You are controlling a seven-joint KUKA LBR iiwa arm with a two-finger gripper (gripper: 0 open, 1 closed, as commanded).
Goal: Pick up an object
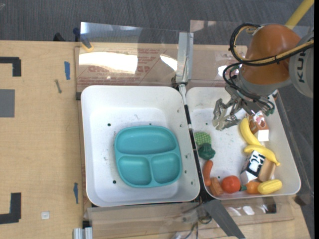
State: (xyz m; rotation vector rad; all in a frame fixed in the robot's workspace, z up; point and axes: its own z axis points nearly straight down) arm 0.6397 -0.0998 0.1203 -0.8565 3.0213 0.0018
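A teal plastic plate with three sections [147,155] lies in the left white bin [94,133], far to the left of the metal two-finger gripper [225,116]. The gripper hangs over the right white bin [197,106], its fingers a little apart and holding nothing. Just below and left of it sits green toy broccoli [204,146] (small and bumpy). Just right of it curves a yellow toy banana [253,140].

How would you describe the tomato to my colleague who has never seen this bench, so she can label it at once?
Start at the right-hand white bin, the one the arm reaches into, and follow its near edge. Among the toy foods along that edge sits the tomato, between an orange carrot on its left and a yellow corn cob further right. It is the round red piece; its neighbours are long or paler.
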